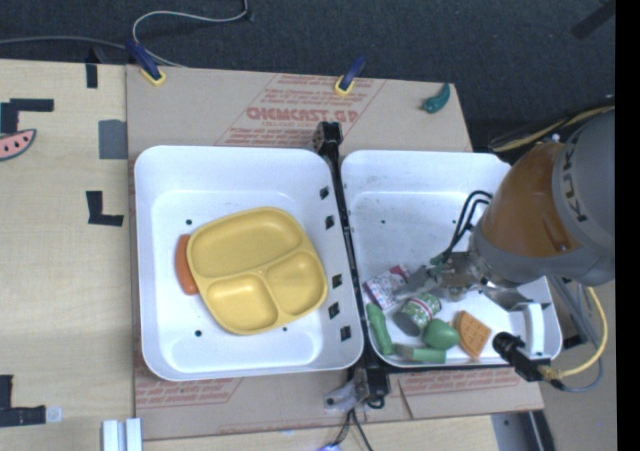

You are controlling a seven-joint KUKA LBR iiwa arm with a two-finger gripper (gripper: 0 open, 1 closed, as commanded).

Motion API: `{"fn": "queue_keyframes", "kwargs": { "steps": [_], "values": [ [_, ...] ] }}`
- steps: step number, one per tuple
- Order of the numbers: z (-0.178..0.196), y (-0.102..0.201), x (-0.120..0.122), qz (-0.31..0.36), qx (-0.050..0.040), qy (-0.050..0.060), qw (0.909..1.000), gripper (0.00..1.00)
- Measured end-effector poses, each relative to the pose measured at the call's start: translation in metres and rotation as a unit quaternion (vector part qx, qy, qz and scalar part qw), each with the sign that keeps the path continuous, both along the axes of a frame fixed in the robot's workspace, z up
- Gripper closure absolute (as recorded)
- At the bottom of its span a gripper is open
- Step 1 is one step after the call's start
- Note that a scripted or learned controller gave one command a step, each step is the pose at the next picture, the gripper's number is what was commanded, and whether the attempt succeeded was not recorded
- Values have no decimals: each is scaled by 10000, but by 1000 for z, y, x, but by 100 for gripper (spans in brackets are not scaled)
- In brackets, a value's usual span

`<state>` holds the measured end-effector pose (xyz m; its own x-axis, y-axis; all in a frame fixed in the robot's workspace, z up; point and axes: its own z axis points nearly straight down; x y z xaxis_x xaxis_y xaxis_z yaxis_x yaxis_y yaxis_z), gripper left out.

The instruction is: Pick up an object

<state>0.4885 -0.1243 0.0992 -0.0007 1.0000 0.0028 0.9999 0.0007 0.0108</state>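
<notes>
The claw hung low in the right bin, just above the small can, which lay slightly to its left among clutter. Whether it was apart or together, I couldn't tell.

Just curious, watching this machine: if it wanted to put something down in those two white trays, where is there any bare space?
The right bin has bare floor across its back half, behind the arm. The left bin has strips around the yellow plate, widest along the back. The right bin's front corner is crowded: a green bottle, a small can, a cracker and a wrapper.
</notes>
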Motion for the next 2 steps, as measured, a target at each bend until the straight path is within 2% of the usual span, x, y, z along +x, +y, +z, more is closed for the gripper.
{"fn": "queue_keyframes", "kwargs": {
  "steps": [1,2],
  "values": [
    [-11,28,22,-7,-22,31,10000,0],
    [1,26,24,-22,-43,-10,10000,100]
  ]
}}
